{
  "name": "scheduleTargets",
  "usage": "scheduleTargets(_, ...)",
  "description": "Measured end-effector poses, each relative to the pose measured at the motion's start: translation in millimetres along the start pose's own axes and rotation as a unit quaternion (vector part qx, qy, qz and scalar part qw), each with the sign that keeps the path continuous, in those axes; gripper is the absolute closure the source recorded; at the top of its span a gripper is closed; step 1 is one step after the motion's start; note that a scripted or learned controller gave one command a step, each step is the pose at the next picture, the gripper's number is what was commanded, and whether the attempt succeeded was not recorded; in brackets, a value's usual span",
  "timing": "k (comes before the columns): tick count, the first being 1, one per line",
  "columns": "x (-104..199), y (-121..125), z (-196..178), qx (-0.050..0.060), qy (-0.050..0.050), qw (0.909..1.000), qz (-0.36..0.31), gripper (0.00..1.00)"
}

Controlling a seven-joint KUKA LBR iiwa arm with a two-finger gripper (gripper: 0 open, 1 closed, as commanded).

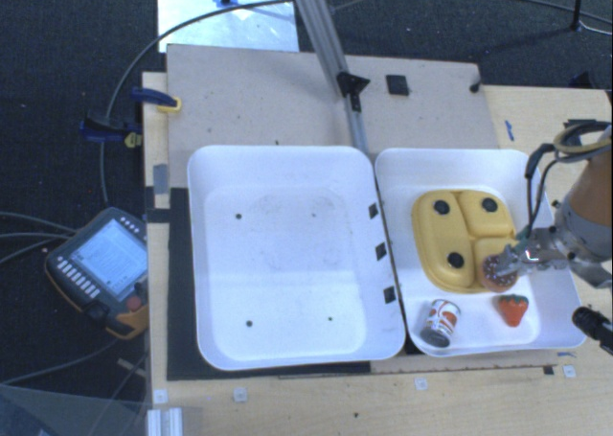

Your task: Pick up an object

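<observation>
The gripper reaches in over the right bin; whether it grips anything I cannot tell. Under it lies a yellow moulded tray, touching a brown round object. Nearby: a can, a strawberry.

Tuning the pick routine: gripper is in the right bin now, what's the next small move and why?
Probably a short straight descent. The gripper sits over a small round reddish-brown object at the edge of the yellow tray piece in the right bin. Nothing is visibly held yet. The strawberry and the can lie apart from it, nearer the front rim.
</observation>
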State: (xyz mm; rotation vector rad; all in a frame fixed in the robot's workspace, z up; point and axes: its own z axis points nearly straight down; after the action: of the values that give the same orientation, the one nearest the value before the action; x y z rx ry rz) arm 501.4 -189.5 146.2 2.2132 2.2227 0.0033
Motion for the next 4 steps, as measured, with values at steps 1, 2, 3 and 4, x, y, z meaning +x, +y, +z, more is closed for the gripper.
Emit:
scheduleTargets(1, 4, 4, -44, -0.001, 0.000, 1.0000, -0.001, 1.00)
scheduleTargets(2, -5, 11, -93, -0.001, -0.001, 1.0000, -0.001, 1.00)
scheduleTargets(3, 39, 10, -86, 0.002, 0.001, 1.0000, -0.002, 1.00)
scheduleTargets(4, 96, 4, -77, 0.002, 0.002, 1.0000, -0.003, 1.00)
